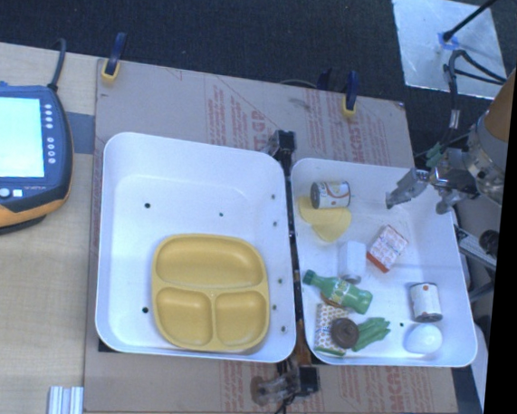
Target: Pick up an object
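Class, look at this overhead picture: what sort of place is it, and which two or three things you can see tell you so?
Probably a robotics lab test bench. Two white bins sit on clamped cardboard, one holding a yellow divided tray, the other small jumbled items like a green bottle. A gripper reaches in, and a control pendant lies nearby.

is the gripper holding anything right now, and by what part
Nothing is held. The gripper hangs open above the far right corner of the right bin, with nothing between its fingers; the small can and the other items lie loose in the bin.
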{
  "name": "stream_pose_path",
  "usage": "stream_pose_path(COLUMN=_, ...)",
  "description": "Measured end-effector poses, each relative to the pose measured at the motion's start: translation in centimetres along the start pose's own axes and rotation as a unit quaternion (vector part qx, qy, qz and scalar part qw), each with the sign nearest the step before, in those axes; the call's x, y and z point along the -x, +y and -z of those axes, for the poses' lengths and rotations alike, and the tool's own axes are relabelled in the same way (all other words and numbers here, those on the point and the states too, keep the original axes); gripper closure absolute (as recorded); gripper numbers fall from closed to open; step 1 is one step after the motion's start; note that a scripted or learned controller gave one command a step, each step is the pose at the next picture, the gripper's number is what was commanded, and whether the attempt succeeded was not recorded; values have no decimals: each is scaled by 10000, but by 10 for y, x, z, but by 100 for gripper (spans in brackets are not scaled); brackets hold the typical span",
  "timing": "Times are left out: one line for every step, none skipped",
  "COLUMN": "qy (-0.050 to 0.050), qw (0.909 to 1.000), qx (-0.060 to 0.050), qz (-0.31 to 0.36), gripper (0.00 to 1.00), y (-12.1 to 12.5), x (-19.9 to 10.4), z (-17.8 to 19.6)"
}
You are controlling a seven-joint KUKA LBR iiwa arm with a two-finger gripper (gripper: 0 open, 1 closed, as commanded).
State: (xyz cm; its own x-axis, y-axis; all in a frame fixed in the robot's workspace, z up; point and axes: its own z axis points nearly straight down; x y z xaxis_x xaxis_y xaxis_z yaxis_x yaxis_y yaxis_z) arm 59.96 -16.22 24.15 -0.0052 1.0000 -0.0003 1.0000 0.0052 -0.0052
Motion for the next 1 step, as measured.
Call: stream_pose_path(qy=-2, qw=10000, qx=-18, qz=0, gripper=0, y=4, x=32, z=-122)
